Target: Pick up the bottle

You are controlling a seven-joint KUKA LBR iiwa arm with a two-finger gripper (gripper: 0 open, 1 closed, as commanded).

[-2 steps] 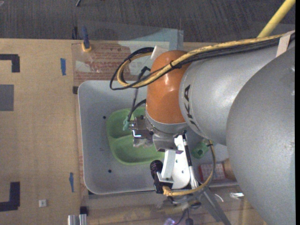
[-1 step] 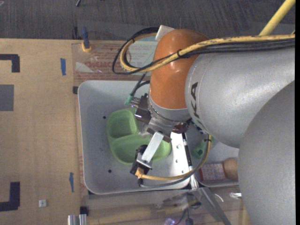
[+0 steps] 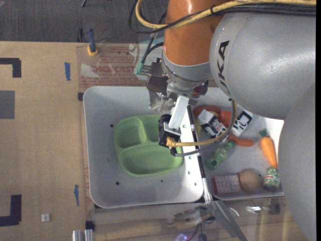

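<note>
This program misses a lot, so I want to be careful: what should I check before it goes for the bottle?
1. Bottle in view: ok, in the right bin.
2. Bottle upright: not ok, it lies on its side.
3. Gripper over bottle: not ok, it hangs over the left bin, by the green tray.
4. Room around bottle: not ok, an orange thing and a red packet lie close.

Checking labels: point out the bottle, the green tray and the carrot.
bottle (image 3: 219, 156), camera view, middle of its green body.
green tray (image 3: 148, 160), camera view, floor of its large compartment.
carrot (image 3: 269, 152), camera view, middle of orange body.
</note>
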